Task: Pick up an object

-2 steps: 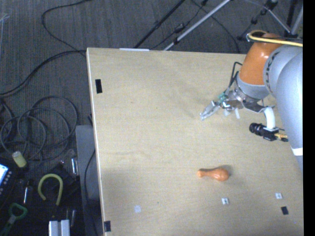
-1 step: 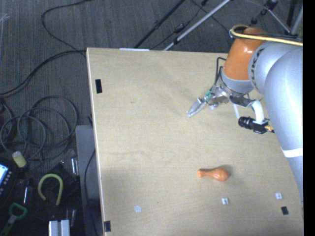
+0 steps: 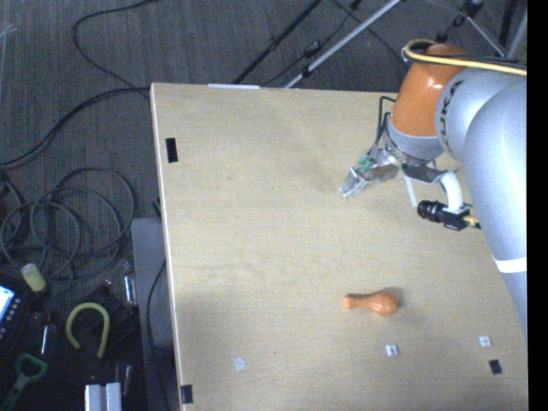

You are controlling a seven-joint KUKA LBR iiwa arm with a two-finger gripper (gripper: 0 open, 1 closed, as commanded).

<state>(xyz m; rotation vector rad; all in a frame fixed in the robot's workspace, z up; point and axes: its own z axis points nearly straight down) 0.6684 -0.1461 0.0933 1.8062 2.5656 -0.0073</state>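
the orange pear-shaped thing lies on its side on the pale board, low in the view, with the thin neck pointing left and the round body to the right. the claw hangs well apart from it, higher up, holding nothing; i cannot tell how wide it is. the thing looks light and smooth, maybe slippery. the narrow neck seems the safer place to hold.

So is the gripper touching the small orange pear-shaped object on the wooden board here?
Apart. The camera view shows the gripper well above the small orange pear-shaped object, with bare wooden board between them.
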